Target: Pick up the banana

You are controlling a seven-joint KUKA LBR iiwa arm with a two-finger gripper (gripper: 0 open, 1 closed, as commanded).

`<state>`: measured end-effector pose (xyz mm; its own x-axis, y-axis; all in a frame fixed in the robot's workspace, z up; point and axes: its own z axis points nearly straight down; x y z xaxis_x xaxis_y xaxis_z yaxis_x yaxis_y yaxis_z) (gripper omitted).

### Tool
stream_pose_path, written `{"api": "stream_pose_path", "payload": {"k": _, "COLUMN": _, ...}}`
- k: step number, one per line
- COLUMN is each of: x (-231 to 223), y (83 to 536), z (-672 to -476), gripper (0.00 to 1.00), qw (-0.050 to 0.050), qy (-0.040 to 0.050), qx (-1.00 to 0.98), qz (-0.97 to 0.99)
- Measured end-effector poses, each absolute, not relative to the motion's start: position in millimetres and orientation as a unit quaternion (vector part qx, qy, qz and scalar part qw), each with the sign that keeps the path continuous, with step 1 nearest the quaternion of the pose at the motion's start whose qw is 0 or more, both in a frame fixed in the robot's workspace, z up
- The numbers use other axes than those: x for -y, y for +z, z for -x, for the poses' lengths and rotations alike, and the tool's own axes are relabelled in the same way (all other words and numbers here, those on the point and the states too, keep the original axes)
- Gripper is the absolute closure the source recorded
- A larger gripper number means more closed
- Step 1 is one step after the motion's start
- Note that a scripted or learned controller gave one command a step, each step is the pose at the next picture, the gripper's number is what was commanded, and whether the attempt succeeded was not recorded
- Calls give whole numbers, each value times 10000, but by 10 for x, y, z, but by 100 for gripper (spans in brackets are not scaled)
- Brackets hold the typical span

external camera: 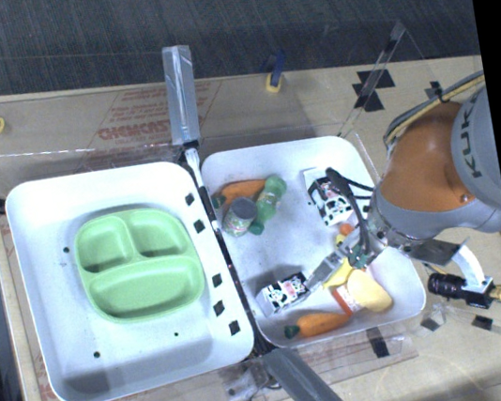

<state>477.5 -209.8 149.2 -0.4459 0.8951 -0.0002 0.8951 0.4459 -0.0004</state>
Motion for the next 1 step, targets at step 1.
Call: {"api": "stream_pose_path", "payload": {"k": 1, "x": 2098, "y": 1593, "z": -4788, "gripper": 100, "qw": -5, "qy": 2, "qx": 8515, "qz": 5243}}
